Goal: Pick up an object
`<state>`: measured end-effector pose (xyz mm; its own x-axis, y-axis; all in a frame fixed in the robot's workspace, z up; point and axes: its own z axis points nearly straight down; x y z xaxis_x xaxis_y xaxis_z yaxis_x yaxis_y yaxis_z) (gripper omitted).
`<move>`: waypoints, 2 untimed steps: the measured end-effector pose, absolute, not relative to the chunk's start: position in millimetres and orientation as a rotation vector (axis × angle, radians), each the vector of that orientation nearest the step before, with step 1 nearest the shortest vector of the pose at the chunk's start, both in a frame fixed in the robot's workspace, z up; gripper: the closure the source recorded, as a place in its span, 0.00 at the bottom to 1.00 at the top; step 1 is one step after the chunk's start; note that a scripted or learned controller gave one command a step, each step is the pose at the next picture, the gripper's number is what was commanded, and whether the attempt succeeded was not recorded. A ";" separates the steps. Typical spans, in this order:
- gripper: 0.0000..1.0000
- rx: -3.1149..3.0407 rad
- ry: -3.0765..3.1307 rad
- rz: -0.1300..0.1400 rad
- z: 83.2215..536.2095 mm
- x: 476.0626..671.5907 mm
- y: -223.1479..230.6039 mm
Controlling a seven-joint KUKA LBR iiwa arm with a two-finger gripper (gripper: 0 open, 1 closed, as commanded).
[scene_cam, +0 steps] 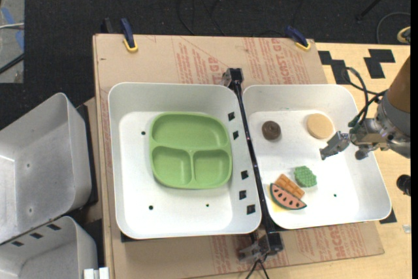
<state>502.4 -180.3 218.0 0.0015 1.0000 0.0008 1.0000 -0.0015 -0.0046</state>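
Green divided plate fills the left bin; the right bin holds small, probably light, stiff toy foods: watermelon slice, cookie, chocolate donut. The pincer hovers spread, empty; pinch the cookie's edges.

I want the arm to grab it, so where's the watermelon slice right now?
The watermelon slice lies in the right bin, near its front-left corner, touching the orange piece and just below the green toy.

Rt bin: cookie, donut, broccoli, watermelon.
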 end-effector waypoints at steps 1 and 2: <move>0.00 -2.219 -2.215 0.005 154.0 500.2 -176.7; 0.00 -2.219 -2.215 -0.005 97.2 500.9 -182.0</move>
<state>500.9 -182.0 97.2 0.0018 1.0000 0.0068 1.0000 -0.0018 -0.0020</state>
